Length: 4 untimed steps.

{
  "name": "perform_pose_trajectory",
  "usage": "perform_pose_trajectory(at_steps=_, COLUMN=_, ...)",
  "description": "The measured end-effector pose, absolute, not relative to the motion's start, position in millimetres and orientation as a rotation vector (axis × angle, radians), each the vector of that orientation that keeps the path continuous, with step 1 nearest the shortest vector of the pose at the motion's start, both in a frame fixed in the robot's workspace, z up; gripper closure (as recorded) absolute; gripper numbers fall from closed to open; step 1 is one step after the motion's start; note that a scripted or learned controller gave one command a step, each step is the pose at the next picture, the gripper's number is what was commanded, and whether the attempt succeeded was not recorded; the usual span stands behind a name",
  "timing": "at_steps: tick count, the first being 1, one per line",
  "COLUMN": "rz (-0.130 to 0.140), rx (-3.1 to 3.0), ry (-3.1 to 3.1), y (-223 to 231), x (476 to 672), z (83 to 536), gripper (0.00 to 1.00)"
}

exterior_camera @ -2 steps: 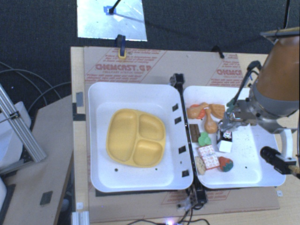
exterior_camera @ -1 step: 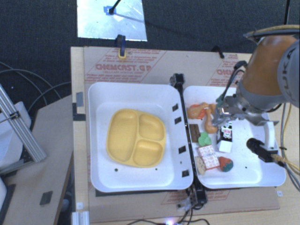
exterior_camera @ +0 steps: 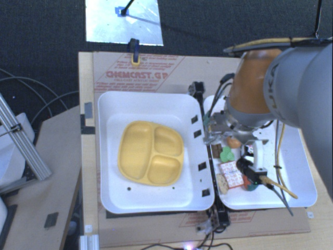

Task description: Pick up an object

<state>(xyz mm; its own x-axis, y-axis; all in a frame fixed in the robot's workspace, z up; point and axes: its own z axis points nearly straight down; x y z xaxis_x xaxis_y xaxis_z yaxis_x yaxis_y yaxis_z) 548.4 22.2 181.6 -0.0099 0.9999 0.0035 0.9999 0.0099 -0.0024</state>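
Note:
My gripper [exterior_camera: 217, 133] hangs low over the left part of the right bin [exterior_camera: 304, 191], under the grey arm with its orange band. Just below it lie a small orange piece [exterior_camera: 234, 141] and a green piece [exterior_camera: 227, 154]. Nearer the front are a red-and-white patterned packet [exterior_camera: 232, 174], a tan cracker-like piece [exterior_camera: 222, 184] and a teal bit [exterior_camera: 252, 187]. The arm hides the back of the right bin. I see nothing held by the gripper.
In the left bin [exterior_camera: 112, 191] a yellow divided plate [exterior_camera: 151, 152] lies flat in the middle. Black clips [exterior_camera: 196, 134] run along the wall between the two bins. A blue-and-yellow clamp [exterior_camera: 135, 52] sits at the bench's far edge.

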Motion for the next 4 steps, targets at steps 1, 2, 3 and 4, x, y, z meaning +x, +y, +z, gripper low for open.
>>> perform_pose_trajectory(at_steps=1, rz=-0.016, rx=-2.207, ry=-2.239, y=106, x=524.4, z=270, gripper=1.0)
perform_pose_trajectory(at_steps=2, rz=-0.02, rx=-2.207, ry=-2.238, y=175, x=485.8, z=360, gripper=1.0)
perform_pose_trajectory(at_steps=3, rz=-0.009, rx=-2.211, ry=-2.236, y=170, x=487.9, z=365, gripper=1.0)
perform_pose_trajectory(at_steps=4, rz=0.003, rx=-2.227, ry=-2.219, y=142, x=594.3, z=273, gripper=1.0)
